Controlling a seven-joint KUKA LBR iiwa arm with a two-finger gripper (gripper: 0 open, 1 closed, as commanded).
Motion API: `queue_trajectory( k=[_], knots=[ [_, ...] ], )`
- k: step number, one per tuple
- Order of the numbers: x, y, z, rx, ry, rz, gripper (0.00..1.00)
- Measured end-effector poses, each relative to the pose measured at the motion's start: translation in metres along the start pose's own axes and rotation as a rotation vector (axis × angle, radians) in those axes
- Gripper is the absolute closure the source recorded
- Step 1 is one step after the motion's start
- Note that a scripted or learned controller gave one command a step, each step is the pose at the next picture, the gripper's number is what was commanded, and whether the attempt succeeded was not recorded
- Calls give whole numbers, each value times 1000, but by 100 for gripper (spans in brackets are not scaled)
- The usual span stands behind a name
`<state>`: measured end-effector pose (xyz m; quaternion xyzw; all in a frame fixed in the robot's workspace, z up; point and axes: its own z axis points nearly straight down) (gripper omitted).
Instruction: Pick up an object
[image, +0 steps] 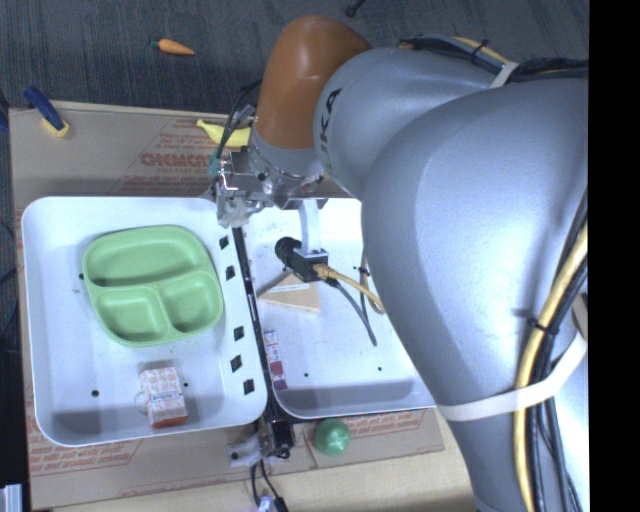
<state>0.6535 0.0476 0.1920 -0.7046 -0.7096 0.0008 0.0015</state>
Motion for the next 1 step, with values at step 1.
queue_trajectory(
  k=[1],
  knots=[
    [64, 3, -19, -1, 1, 0, 100]
  ],
)
